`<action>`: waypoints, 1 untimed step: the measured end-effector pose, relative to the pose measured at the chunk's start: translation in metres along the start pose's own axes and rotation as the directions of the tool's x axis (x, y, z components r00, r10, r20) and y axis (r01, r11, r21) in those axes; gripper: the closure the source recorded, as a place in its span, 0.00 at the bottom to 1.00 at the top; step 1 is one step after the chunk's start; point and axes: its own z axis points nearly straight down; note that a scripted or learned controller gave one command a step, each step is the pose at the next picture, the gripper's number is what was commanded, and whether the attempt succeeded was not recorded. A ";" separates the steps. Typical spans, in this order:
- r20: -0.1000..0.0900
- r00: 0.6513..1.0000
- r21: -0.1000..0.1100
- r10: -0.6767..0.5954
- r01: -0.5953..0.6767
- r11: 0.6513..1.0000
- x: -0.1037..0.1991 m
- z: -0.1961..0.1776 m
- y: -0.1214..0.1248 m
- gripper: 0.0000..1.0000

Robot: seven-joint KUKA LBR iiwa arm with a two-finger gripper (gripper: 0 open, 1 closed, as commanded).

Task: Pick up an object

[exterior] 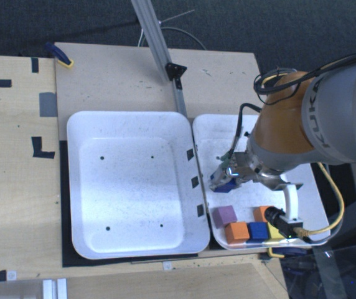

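My gripper (226, 174) hangs over the left half of the right bin (218, 132), below the grey and orange arm. A small blue object (221, 182) sits right at the gripper's tip; whether it is gripped or lies underneath I cannot tell. Near the bin's front edge lie a purple block (224, 215), an orange block (236, 232) and a blue block (258, 230). A second orange piece (261, 213) and a yellow piece (279, 234) are partly hidden by a black fitting on the arm.
The left bin (78, 167) stands beside the right one, the two rims touching. A slanted metal bar (156, 36) crosses the back of the bench. Cables loop round the arm at the right.
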 end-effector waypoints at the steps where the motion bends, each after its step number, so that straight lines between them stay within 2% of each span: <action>1: 0.001 1.000 -0.003 -0.003 0.003 1.000 0.089 -0.024 0.019 1.00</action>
